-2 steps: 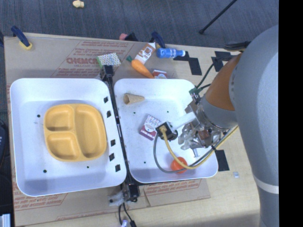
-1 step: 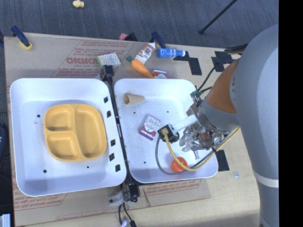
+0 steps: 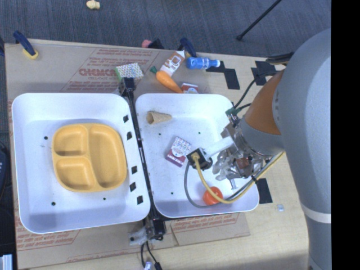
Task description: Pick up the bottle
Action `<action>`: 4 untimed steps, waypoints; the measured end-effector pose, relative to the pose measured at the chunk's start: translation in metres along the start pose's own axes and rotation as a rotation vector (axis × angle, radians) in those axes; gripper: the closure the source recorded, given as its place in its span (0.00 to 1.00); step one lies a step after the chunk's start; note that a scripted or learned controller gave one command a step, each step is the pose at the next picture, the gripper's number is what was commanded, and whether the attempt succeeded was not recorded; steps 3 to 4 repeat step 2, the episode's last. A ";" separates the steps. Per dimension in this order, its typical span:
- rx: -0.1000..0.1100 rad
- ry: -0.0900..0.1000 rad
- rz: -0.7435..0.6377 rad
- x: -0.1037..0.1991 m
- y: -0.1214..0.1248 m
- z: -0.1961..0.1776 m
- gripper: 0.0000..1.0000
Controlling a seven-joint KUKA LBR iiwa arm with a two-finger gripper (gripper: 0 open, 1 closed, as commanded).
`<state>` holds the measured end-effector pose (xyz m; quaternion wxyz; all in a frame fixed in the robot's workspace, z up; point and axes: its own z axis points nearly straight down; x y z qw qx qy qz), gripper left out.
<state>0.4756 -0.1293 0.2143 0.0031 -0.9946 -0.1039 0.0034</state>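
Orange ball (image 3: pixel 212 196) and packet (image 3: pixel 178 151) flank the hand (image 3: pixel 228 170).

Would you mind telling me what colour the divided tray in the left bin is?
Yellow. The divided tray shows best in the camera view, lying in the left bin.

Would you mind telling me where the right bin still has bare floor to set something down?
Right bin: bare floor lies along its front left, below the small packet, and at the back right, past the cone. The front right is crowded by the hand, its yellow cable and an orange ball.
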 end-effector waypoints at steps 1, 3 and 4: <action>-0.001 0.001 0.002 -0.002 0.008 0.002 1.00; 0.001 0.000 -0.001 0.001 -0.005 0.000 1.00; 0.001 0.000 -0.001 0.001 -0.005 0.000 1.00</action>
